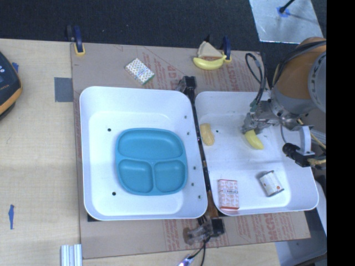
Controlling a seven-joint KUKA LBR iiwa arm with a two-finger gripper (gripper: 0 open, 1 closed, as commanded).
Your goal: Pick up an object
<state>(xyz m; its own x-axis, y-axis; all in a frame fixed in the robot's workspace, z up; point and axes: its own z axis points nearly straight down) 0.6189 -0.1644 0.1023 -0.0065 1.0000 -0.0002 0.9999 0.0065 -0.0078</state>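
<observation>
In the right bin (233,110) my gripper (253,125) reaches down at the upper middle, right above a small yellow banana-like piece (255,141) that lies just under its tip. A pale yellow oblong piece (207,134) rests by the bin's left wall. A red-and-white packet (228,194) lies at the front of the bin. A small grey-white box (270,183) sits to its right. I cannot tell whether the yellow piece is between the fingers.
The left bin (94,148) holds a blue divided tray (151,160). Behind the bins lie a yellow banana toy with a wedge (209,57) and a small patterned packet (139,70). A dark device (8,85) sits at the far left edge.
</observation>
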